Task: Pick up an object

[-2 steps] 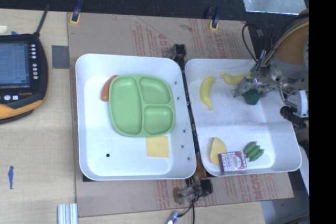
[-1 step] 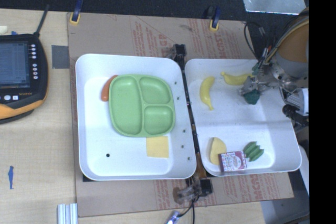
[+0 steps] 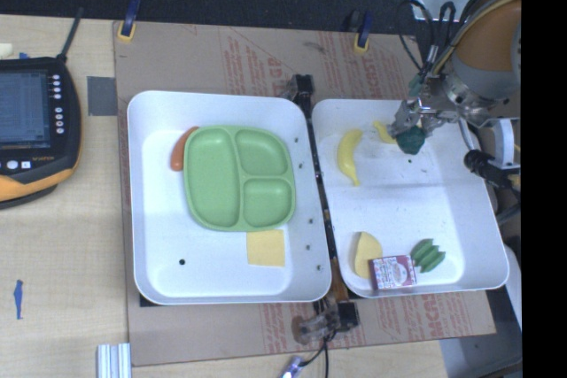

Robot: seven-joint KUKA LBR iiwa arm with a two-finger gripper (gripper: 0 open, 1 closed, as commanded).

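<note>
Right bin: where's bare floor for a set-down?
Right bin: bare middle, between banana above and taco-shaped piece, red box, green pods below. Crowded: top, around the gripper, and the near edge.

Robot lab: wooden surface (image 3: pixel 53 261) under clamped cardboard sheet (image 3: pixel 248 57), two white bins (image 3: pixel 151 190) of toy food, control tablet (image 3: pixel 31 124) at left, cabled grey-orange arm (image 3: pixel 483 40).

Left bin (image 3: pixel 142 190): divided plate (image 3: pixel 239 178) at centre, square slice (image 3: pixel 267 248) toward its near edge.
Right bin (image 3: pixel 469 217): banana (image 3: pixel 348 156) near far-left corner, small box (image 3: pixel 392 272) at near edge.
</note>
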